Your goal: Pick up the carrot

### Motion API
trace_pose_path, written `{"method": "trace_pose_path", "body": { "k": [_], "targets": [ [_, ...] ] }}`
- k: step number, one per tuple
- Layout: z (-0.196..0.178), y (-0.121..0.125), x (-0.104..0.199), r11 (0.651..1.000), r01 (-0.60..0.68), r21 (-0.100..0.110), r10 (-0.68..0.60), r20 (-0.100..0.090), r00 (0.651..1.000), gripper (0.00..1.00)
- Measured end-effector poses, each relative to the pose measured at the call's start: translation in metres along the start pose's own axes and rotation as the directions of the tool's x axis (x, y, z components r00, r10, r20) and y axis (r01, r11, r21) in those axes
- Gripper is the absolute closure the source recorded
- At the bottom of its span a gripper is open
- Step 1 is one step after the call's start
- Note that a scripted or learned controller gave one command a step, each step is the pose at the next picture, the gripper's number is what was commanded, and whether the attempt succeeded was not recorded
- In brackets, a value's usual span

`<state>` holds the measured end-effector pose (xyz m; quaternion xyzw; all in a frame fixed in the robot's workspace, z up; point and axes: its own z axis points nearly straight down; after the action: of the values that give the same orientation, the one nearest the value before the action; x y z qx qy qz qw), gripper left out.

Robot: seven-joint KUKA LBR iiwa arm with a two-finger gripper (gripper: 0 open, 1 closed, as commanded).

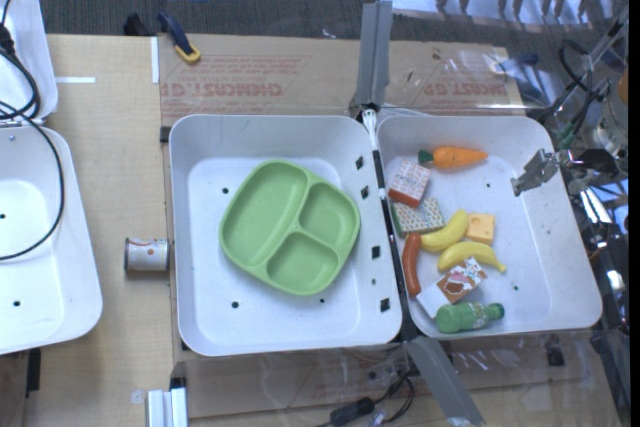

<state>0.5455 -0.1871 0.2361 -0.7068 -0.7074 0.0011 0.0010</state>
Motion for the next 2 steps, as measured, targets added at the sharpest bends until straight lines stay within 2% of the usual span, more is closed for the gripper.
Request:
{"method": "trace_pose_path", "body": {
  "k": [1,2],
  "targets": [
    [0.066,0.072,0.051,1.0,0.004,-0.002,-0.004,0.001,1.0,0.0],
    [0.044,0.067,0.112,0.973,0.23,-0.002,-0.23,0.001,0.973,0.0]
  ]
}}
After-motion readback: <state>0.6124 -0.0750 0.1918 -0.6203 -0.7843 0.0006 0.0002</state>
